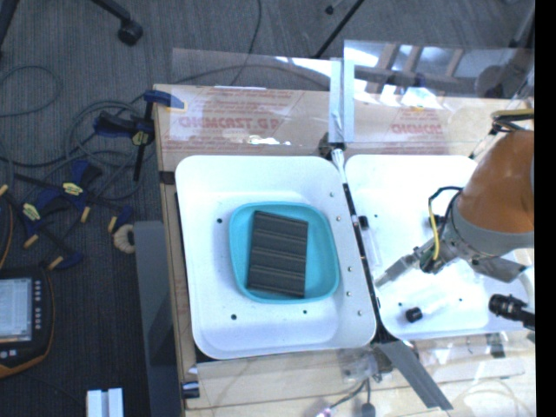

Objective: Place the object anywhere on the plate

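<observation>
object: dark ribbed block lying flat on teal plate, left bin, long axis roughly along the view's depth | gripper: over right bin, block lies to its left | grip state: cannot tell | judgement: placement looks done

The bench is carrying two white bins side by side, their inner rims touching. The left bin is sitting nearer the clamps, and the right bin is lying beside it.
</observation>
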You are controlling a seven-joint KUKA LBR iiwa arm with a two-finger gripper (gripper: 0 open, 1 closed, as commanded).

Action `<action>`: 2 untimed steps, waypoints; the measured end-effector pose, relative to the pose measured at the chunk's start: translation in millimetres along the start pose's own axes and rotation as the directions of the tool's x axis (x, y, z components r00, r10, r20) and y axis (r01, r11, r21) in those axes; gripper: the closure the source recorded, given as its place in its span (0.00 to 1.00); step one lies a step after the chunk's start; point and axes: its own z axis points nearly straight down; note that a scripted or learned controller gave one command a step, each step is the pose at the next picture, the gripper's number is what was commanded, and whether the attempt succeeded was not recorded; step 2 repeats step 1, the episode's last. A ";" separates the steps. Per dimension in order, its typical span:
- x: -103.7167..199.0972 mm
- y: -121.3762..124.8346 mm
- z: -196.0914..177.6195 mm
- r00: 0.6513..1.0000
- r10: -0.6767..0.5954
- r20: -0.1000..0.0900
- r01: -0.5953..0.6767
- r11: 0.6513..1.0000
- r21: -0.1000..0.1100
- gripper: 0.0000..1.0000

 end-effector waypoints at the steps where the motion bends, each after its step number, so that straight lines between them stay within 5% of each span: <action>1: -45.5 -24.0 -74.3 0.995 -0.101 -0.003 0.101 0.995 -0.002 0.00; 2: -45.5 -24.0 -74.3 0.995 -0.101 -0.003 0.101 0.995 -0.002 0.00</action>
